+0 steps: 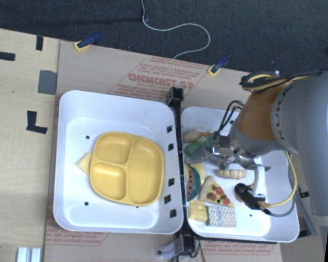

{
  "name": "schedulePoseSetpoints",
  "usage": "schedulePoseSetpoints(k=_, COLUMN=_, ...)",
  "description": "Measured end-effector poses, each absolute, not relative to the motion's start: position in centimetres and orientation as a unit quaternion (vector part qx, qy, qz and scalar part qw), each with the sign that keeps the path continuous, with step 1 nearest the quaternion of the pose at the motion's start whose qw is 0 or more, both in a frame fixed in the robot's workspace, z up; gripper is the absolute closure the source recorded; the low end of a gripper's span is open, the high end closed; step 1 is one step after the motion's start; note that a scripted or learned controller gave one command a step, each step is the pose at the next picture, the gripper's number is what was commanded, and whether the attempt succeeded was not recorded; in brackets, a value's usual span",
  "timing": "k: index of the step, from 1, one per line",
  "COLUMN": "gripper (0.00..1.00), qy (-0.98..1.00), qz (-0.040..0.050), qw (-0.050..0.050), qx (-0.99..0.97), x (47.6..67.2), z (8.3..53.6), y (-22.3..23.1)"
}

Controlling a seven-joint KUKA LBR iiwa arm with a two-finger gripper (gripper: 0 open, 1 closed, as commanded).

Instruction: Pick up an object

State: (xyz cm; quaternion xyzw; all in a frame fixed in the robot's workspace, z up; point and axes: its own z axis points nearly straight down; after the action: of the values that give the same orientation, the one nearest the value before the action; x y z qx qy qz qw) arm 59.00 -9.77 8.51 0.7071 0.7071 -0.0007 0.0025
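I am hanging my end effector (219, 154) over the right bin's (279, 232) clutter beside a pizza slice (216, 192); its grasping state I cannot tell

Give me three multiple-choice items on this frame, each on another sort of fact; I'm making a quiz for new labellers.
1. Where does the yellow plate lie?
A. left bin
B. right bin
C. bare bench

2. How many compartments does the plate have?
A. one
B. three
C. six

3. Where is the gripper?
A. low over the right bin, amid the toys
B. over the left bin
C. off past the bench

Answers: 1 A, white floor surrounds it; 2 B, ridges split it in three; 3 A, the wrist ends above the toy pizza slice.
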Motion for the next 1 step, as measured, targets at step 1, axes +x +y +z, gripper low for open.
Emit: schedulePoseSetpoints(k=1, gripper=1.0, qy=0.708, qz=0.0004, qw=0.001, qx=0.707, x=59.02, z=9.56, y=-9.58)
